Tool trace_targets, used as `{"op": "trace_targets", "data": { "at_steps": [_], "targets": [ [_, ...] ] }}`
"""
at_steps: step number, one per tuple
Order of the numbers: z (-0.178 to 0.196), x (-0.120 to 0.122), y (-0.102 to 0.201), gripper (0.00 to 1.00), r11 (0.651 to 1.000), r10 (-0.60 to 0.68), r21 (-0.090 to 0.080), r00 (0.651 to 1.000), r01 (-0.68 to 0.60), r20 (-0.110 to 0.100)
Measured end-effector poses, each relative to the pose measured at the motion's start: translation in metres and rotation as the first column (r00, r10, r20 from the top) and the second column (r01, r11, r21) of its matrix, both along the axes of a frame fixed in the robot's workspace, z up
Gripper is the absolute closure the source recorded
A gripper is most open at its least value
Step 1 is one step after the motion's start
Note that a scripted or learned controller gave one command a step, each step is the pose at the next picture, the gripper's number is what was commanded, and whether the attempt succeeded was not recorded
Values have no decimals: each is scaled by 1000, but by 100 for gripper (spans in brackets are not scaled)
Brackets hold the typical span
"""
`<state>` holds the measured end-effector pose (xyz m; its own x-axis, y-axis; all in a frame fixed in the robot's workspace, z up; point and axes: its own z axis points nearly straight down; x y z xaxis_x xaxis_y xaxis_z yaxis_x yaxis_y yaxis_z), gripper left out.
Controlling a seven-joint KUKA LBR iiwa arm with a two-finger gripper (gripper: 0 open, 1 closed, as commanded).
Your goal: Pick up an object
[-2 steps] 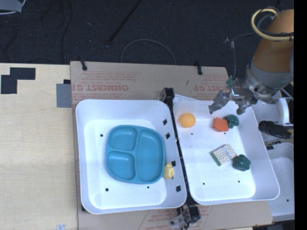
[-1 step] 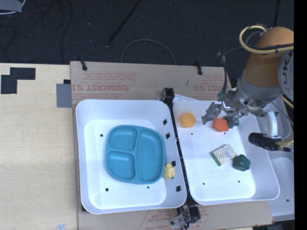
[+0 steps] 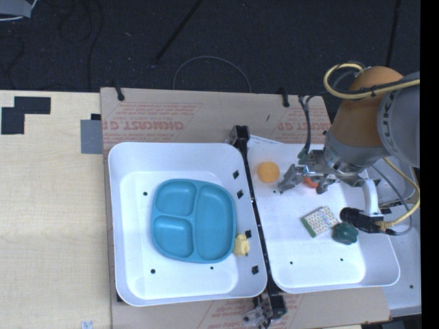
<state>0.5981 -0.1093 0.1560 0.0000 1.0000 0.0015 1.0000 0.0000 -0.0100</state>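
I'm seeing the gripper (image 3: pixel 300 177) hanging over the right bin (image 3: pixel 302 273), fingers spread, just beside the orange ball (image 3: pixel 268 172).

Even overhead light falls on the two white bins (image 3: pixel 178 157), which read bright without blowing out, while the dark floor (image 3: pixel 206 33) above the bench sinks to near black. Shadows are soft and short beneath the blue plate (image 3: pixel 193 219). The frame is low in resolution and slightly grainy; the arm (image 3: pixel 370 115) at right looks soft, its edges smeared.
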Motion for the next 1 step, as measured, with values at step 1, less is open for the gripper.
{"op": "trace_targets", "data": {
  "at_steps": [1],
  "targets": [
    [-47, 6, 3, 0, 1000, 0, 0, 1000, 0, 2]
  ]
}}
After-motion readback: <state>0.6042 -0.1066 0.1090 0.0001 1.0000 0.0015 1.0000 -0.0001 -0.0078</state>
